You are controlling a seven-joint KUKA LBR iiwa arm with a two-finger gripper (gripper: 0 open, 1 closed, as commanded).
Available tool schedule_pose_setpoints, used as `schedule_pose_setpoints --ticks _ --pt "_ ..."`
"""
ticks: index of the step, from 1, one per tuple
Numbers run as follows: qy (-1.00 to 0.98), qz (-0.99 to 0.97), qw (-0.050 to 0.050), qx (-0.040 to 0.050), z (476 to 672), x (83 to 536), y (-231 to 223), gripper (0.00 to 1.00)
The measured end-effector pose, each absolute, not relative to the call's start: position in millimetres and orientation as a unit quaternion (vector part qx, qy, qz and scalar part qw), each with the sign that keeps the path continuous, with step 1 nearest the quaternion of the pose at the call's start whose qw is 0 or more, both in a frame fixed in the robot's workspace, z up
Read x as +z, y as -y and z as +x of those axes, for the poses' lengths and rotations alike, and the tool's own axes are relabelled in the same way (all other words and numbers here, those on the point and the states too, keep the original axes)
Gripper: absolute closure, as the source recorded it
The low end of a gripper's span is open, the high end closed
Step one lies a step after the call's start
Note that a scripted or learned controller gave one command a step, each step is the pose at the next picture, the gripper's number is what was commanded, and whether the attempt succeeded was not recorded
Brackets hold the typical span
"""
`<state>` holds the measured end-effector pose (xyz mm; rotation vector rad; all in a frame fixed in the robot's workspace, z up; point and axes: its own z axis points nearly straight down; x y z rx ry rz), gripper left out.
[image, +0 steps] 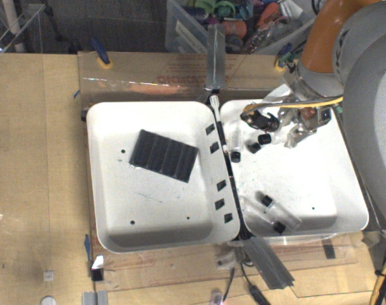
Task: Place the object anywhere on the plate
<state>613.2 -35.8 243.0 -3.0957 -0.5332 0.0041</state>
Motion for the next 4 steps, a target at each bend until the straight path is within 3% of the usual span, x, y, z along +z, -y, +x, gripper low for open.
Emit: schedule_pose_setpoints --ticks 1,2,3,4 --pt "0.155 -0.988 0.002 0.0025 618.5 183.4 16.8 1.0" --pt "0.1 -0.995 0.0 0.0 619.0 231.6 -13.1 1.0" --pt "0.1 -0.995 0.0 0.0004 657.6 183.5 1.2 1.0" --pt "0.112 -0.994 0.001 0.0006 649.3 183.9 -53.6 1.0"
